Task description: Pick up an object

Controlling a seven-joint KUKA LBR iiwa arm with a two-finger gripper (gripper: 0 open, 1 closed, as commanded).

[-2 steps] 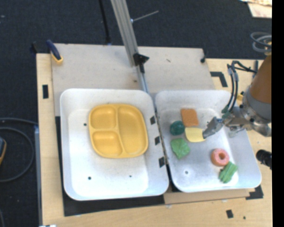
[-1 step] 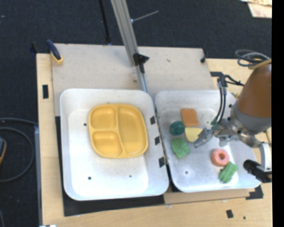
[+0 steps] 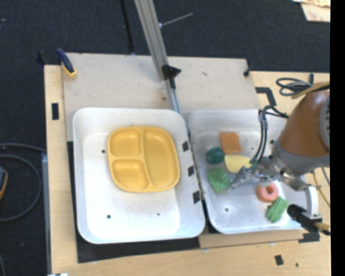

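Now your arm leans in from the right, claw (image 3: pixel 240 180) low in the right bin (image 3: pixel 230 220) between the yellow piece (image 3: pixel 237 163) and green piece (image 3: pixel 219 180); its opening you cannot tell. Bare floor lies toward the near rim

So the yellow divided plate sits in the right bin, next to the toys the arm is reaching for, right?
Not quite. The camera view shows the yellow divided plate in the left bin, by itself. The toys lie in the right bin, where the gripper reaches.
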